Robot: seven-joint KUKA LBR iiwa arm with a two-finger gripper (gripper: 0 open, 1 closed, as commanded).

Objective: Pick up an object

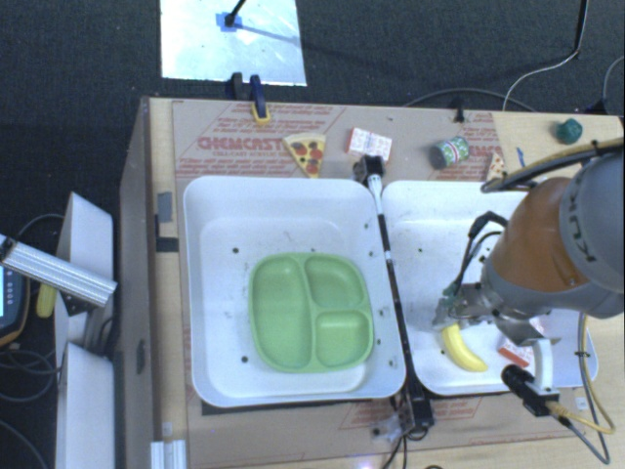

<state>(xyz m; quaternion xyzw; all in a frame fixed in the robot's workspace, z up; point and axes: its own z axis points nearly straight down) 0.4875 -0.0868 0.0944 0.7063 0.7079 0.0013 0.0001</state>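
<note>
A yellow banana (462,350) lies in the right bin (420,233) near its front edge. My gripper (452,311) hangs just above the banana's upper end, low in the bin, under the grey and orange wrist. A small red and white object (516,352) lies to the right of the banana, partly under the arm. In the left bin (220,213) rests a green divided plate (311,311).
Behind the bins on the cardboard lie a pizza slice toy (307,152), a white card (370,144), a small green can (451,150) and a teal piece (569,130). A dark divider (386,252) separates the bins. Cables run at the front right.
</note>
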